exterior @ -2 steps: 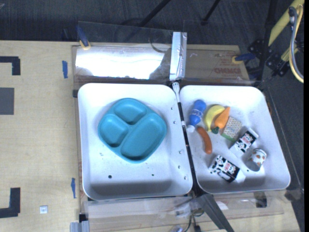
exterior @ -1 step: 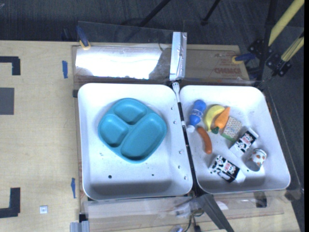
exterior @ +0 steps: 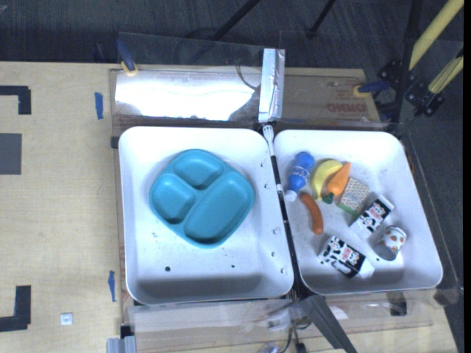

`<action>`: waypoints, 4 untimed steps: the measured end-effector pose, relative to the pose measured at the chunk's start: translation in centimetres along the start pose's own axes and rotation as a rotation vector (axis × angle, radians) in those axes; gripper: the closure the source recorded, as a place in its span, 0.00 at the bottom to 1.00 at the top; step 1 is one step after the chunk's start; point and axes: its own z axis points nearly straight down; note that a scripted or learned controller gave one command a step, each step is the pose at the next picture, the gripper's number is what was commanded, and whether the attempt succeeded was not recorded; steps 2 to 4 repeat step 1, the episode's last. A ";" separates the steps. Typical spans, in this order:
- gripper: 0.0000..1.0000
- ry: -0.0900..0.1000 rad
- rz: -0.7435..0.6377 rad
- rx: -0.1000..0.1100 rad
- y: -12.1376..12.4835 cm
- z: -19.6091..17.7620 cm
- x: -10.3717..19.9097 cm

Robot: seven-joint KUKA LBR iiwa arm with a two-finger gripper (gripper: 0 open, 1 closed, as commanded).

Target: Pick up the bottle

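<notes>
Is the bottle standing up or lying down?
Lying down: the bottle rests on its side in the right bin, beside the banana.

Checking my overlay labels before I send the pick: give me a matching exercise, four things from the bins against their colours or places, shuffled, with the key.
Things:
1. bottle
2. divided plate
3. banana
4. sausage

Descriptions:
A. yellow, right of the bottle and close against it
B. blue and white, at the right bin's left wall
C. reddish-orange, lying just below the bottle
D. turquoise, alone in the left bin

Pairs: 1-B, 2-D, 3-A, 4-C
</notes>
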 end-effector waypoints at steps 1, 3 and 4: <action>0.00 0.000 0.000 0.000 0.0 0.0 0.0; 0.00 0.000 0.000 0.000 0.0 0.0 0.0; 0.00 0.000 0.000 0.000 0.0 0.0 0.0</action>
